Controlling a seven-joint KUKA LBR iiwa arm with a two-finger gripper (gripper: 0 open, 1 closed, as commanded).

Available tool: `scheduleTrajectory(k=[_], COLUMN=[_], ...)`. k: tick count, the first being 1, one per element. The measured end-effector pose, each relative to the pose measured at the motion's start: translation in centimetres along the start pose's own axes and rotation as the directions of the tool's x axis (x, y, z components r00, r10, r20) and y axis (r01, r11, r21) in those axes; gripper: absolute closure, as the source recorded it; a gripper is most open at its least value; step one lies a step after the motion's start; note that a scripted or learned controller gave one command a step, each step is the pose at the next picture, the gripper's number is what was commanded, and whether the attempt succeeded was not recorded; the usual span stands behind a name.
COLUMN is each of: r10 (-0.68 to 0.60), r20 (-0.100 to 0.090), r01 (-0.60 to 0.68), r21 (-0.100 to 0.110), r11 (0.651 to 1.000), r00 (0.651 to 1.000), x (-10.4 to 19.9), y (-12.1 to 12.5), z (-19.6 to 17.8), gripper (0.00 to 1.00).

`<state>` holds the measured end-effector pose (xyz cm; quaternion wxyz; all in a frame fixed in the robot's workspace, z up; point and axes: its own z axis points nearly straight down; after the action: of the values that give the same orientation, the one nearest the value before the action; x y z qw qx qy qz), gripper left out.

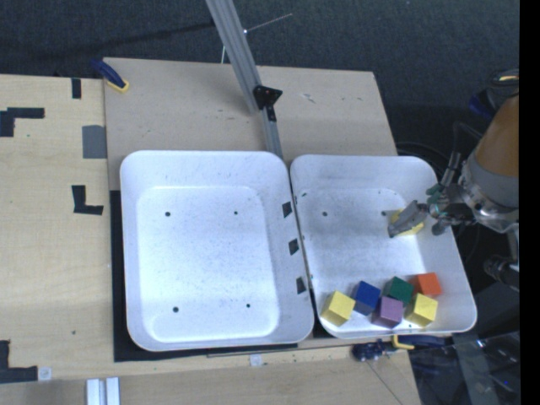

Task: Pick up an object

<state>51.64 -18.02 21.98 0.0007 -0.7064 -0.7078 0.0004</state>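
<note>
The gripper (408, 219) is down inside the right bin (354, 184), out at about three o'clock on its floor, with the arm (494, 163) reaching in over the right rim. There's a flash of yellow right at its tip, maybe a block, maybe just part of the tool; too blurred to call. Whether the fingers are spread or closed, I can't tell, so no grab is confirmed yet.

The clear targets sit in a cluster along the bin's five to six o'clock edge: yellow block (338, 307), blue block (367, 296), purple block (390, 310), green block (399, 290), orange block (429, 284), and a second yellow block (424, 310), all packed close, several touching. None is lifted. My read: the pick is at the reach-and-close stage, with the lift left to do.

The left bin (202, 243) sits flush alongside, its white floor speckled. Both rest on a pale wooden bench (51, 184) with black tape marks. A metal pole (240, 49) slants in at twelve o'clock, and beyond it lies dark carpet (380, 15).
</note>
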Motion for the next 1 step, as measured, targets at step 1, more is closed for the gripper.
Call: scheduleTrajectory(k=[1], r10=[0.0], r20=[0.0], r01=[0.0], r21=[0.0], r11=[1.0], r00=[1.0], x=[-0.02], y=[-0.01], z=[0.0], gripper=[0.0])
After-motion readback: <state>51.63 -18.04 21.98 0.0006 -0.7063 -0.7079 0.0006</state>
